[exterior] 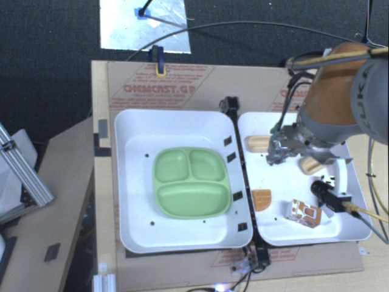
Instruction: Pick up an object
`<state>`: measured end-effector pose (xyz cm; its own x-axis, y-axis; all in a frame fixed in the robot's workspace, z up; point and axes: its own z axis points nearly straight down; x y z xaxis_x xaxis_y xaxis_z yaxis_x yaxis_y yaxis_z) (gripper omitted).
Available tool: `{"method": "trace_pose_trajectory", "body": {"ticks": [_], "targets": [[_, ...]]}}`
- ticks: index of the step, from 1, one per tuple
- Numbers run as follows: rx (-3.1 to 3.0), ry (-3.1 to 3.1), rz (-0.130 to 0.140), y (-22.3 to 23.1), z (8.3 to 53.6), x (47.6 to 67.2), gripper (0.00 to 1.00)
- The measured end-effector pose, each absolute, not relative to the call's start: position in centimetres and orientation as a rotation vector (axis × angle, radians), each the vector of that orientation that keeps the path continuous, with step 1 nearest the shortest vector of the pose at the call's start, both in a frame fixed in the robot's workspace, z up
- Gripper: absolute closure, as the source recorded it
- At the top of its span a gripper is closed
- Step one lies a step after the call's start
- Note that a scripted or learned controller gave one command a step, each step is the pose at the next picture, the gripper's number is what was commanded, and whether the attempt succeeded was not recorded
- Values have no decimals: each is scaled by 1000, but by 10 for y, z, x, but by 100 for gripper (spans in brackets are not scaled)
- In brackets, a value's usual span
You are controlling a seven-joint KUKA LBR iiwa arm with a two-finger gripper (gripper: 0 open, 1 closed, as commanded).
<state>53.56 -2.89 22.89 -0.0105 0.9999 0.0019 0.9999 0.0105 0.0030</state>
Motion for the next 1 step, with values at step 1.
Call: {"method": "trace_pose_trajectory", "body": {"ticks": [1], "targets": [[2209,2233,6,31,223,558,100]]}}
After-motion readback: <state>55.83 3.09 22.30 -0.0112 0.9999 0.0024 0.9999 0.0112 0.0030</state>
